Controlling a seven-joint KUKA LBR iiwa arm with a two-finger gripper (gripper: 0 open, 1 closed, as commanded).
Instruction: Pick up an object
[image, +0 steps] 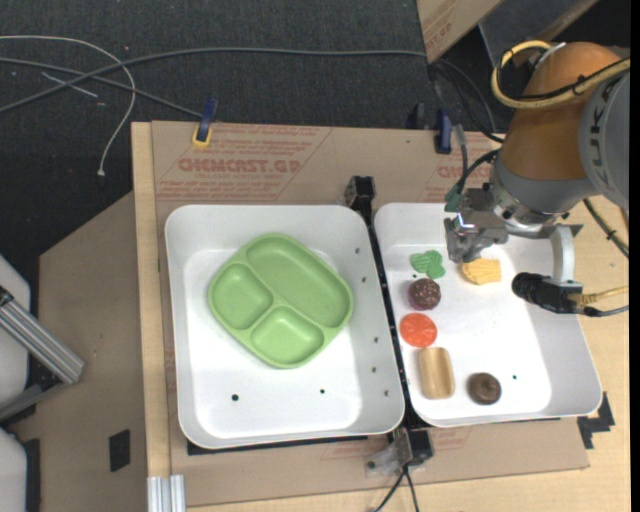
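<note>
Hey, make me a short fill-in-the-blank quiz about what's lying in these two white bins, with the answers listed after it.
1. The green divided plate has ___ compartments.
2. The plate lies in the ___ bin of the camera view.
3. The gripper hovers over the right bin, close to the ___ block.
4. The red round piece lies between the dark ball and the ___ cylinder.

Answers: three; left; yellow; tan

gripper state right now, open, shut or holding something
Gripper: cannot be told; it hangs over the right bin, by the green piece and the yellow piece, with nothing seen held.
</note>
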